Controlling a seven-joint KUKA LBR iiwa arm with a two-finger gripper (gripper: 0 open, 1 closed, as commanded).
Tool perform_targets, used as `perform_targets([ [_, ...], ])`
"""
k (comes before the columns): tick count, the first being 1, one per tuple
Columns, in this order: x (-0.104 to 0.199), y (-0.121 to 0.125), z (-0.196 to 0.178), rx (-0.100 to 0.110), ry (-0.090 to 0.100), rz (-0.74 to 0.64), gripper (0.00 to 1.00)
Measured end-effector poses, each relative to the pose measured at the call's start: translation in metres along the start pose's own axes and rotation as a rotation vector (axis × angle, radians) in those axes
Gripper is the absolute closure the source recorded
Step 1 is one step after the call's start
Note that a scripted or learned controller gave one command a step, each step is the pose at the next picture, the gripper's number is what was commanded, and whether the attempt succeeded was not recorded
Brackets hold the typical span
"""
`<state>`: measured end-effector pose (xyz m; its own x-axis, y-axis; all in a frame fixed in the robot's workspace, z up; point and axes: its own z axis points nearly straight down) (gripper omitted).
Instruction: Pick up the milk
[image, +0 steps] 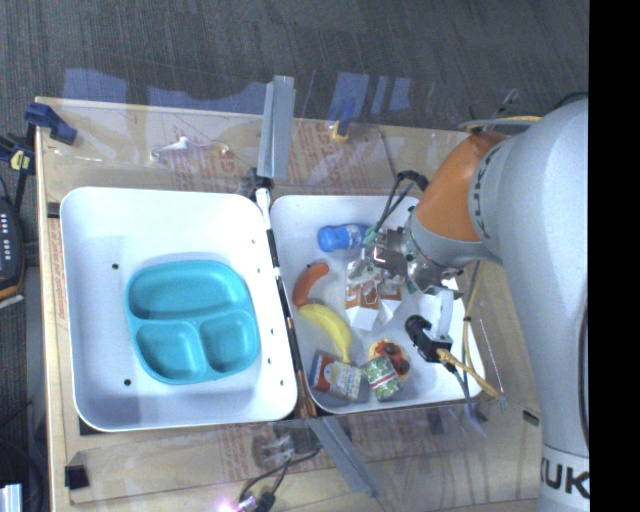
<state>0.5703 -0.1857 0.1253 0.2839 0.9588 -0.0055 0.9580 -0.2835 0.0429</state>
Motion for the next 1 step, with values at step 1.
perform_targets([
  [1, 0.0496, -0.0290, -0.1092, 0.045, 0.011, -0.207, 1.00],
])
